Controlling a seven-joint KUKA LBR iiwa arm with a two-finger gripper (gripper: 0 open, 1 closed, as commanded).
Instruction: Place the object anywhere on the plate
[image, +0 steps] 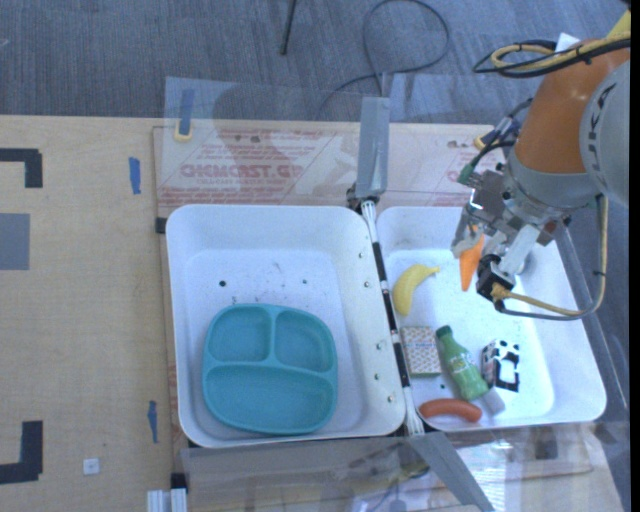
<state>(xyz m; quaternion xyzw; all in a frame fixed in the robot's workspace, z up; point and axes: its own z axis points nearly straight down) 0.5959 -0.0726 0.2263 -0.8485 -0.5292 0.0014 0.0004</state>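
A teal divided plate (268, 368) lies in the left bin (190, 240), toward its front. My gripper (482, 256) hangs over the back of the right bin (570, 400), well to the right of the plate. It is shut on a small orange carrot (468, 266), which points downward between the fingers and is lifted off the bin floor.
In the right bin lie a yellow banana (412, 285), a small tan packet (420, 350), a green bottle (458, 362), a red sausage (450, 409) and a black-and-white piece (503, 365). A raised divider (385, 300) separates the two bins.
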